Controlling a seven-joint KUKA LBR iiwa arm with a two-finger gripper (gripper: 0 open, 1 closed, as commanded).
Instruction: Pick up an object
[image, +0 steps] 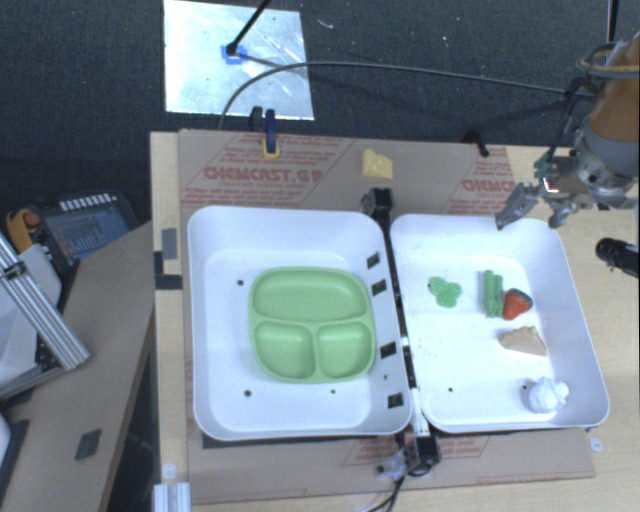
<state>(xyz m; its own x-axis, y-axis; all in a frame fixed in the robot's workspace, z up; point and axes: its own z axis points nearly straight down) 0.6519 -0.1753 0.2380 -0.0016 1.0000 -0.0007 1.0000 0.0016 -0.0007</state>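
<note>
The right bin (470, 400) holds a small green broccoli piece (444, 292), a green bean strip (492, 293), a red strawberry (517, 303), a tan bread wedge (523, 340) and a white lump (543, 395). My gripper (535, 207) hangs above the bin's far right corner, apart from all of them. Its two grey fingers are spread and nothing sits between them. The nearest object, the green strip, lies well in front of it.
The left bin (220, 400) holds a green three-compartment plate (310, 322). A yellow block (377, 164) lies on the cardboard behind the bins. Black clips line the seam (390, 300) between the bins. A cable (400, 70) runs across the back.
</note>
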